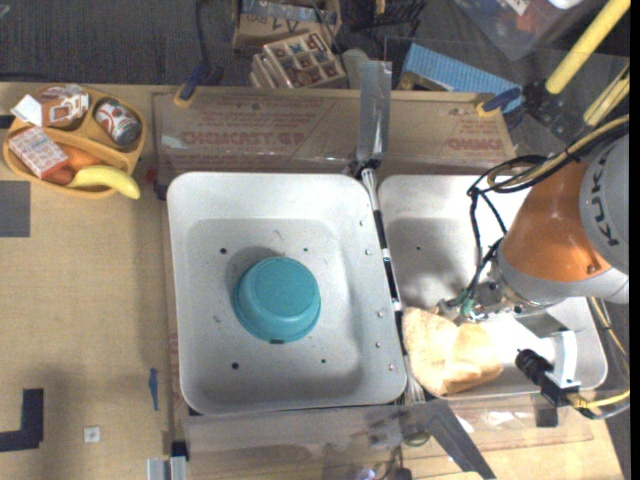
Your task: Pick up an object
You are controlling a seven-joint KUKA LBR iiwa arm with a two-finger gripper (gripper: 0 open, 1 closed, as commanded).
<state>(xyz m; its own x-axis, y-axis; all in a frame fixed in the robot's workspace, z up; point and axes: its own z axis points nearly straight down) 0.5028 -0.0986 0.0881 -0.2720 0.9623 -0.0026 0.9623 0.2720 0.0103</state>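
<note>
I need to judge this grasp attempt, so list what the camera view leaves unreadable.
- Gripper: its fingers sit under the arm's wrist, so open or shut cannot be told.
- Tan bread-like object in the right bin: its upper right part is covered by the arm; contact cannot be judged.
- Right bin's far side: hidden by the orange band.
- Teal bowl in the left bin: upside down, so anything beneath is hidden.

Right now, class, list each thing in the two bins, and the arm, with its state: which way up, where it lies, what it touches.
Bowl: upside down, middle of the left bin, touching nothing else.
Bread: lying flat at the near left corner of the right bin.
Arm: reaching in over the right bin, wrist low beside the bread.
</note>
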